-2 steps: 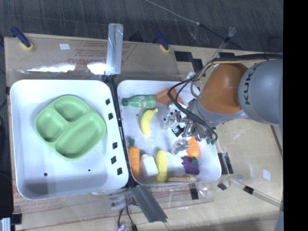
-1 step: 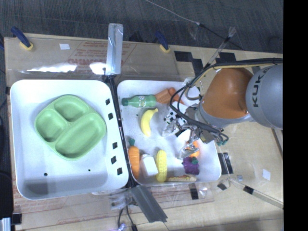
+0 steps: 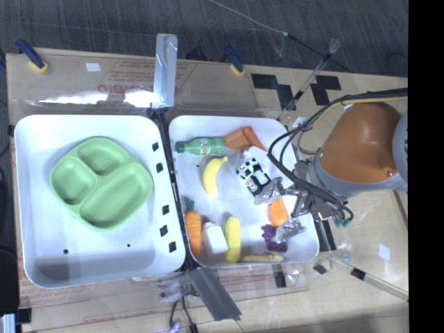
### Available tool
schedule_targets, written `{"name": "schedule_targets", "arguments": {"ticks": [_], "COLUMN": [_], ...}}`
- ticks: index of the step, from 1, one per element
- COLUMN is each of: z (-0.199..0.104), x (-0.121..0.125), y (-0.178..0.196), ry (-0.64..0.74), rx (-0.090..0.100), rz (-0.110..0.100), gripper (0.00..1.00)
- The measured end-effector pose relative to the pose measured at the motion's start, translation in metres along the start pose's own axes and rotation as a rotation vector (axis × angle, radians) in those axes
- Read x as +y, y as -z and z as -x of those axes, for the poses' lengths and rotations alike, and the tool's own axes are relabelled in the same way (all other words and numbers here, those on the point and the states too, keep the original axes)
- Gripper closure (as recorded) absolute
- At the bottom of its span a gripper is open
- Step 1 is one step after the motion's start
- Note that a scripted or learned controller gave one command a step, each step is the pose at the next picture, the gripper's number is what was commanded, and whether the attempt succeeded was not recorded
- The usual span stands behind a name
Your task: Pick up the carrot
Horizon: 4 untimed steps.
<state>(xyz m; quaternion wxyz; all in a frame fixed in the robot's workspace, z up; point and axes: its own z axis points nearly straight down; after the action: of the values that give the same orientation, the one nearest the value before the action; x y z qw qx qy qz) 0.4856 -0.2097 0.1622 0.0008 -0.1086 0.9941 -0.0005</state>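
Camera view: carrot [image 3: 193, 232] at right bin [image 3: 243, 125] left wall, long axis near-vertical, leafy end up. Gripper [image 3: 278, 211] spread around an orange object [image 3: 278, 212], well apart from carrot.

No lettering is showing clearly enough to read; faint red print on the brown cardboard backing [image 3: 125, 82] is staying illegible.
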Motion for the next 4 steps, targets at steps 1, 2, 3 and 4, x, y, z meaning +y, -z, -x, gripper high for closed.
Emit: {"name": "schedule_targets", "arguments": {"ticks": [1,2,3,4], "z": [0.001,0.032,0.034,0.034], "x": [-0.001,-0.006,-0.005,-0.005], "y": [-0.070,-0.069,-0.058,-0.058], "ry": [-0.075,-0.461,-0.453,-0.452], "rx": [-0.002,-0.003,-0.005,-0.005], "rz": [-0.001,0.001,0.000,0.000], "gripper": [0.00,0.00,1.00,0.00]}}
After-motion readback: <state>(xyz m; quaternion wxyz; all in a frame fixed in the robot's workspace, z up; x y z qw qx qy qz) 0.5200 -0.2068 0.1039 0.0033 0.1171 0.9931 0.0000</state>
